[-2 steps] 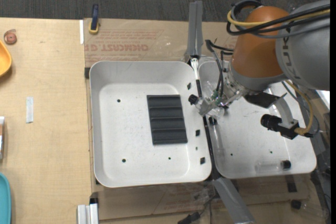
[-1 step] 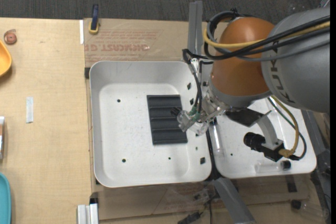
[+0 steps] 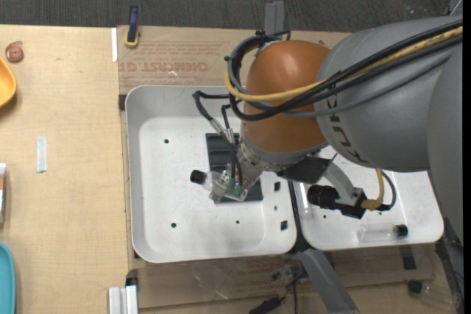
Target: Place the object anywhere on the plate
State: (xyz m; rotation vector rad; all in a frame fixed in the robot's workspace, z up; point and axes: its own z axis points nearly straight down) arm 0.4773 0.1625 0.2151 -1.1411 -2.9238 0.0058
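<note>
Here, operator, take the left bin [image 3: 147,232] as your reference; it is one of two white bins on the bench. Near to far, you first have that bin's front rim, then its floor, marked by a few small dark dots. Above the middle of the floor hangs the gripper [image 3: 229,187], one unit, pointing down and to the left; whether it is wide or narrow you cannot tell, since the wrist hides its working end. Just left of it sits one small black object [image 3: 197,176] on the floor, apart from the gripper. Under the gripper lies one dark rectangular plate [image 3: 219,151], partly covered. To the right of your reference stands the right bin [image 3: 412,232], crossed by the arm [image 3: 383,99] and its orange band [image 3: 283,99]. Beyond the left bin's far rim lies one cardboard sheet [image 3: 176,59] with red print.
</note>
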